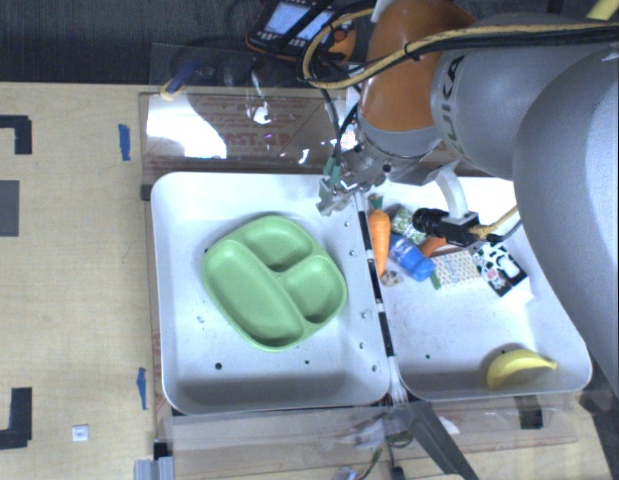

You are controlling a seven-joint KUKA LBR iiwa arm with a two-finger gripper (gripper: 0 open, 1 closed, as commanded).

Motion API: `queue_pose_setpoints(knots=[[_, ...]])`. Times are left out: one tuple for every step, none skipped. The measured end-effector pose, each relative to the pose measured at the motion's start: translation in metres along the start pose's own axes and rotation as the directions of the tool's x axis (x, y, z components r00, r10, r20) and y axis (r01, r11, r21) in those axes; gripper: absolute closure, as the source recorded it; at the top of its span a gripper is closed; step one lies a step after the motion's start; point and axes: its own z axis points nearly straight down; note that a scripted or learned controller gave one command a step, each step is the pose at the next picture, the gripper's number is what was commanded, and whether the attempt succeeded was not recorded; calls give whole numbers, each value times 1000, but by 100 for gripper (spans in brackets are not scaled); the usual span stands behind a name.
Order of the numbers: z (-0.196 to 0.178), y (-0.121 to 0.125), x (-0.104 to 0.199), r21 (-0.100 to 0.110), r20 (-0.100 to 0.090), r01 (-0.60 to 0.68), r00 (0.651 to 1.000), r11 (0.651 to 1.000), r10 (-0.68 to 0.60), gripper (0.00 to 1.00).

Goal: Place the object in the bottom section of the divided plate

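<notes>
A green divided plate (pixel 251 290) with three sections lies in the left bin (pixel 189 368), tilted, with its large section toward the lower left. My gripper (pixel 334 190) hangs over the far end of the rim between the two bins, just beyond the plate's upper right edge. An orange carrot (pixel 379 240) lies right below the gripper, along the right bin's left wall. The arm's bulk hides part of the right bin.
In the right bin (pixel 459 338), a blue object (pixel 415 262), a speckled packet (pixel 455 267) and a black-and-white item (pixel 498 266) cluster beside the carrot. A yellow banana (pixel 519 367) lies at the near right corner. A clear panel (pixel 239 128) stands behind the bins.
</notes>
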Motion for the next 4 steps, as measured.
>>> queue_pose_setpoints(knots=[[-103,-5,26,3,0,-43,999,999,43,100],[-107,-93,-30,7,0,-273,962,962,273,100],[0,-126,-29,4,-3,107,994,994,-107,100],[-82,-109,-104,2,1,-159,987,987,159,100]])
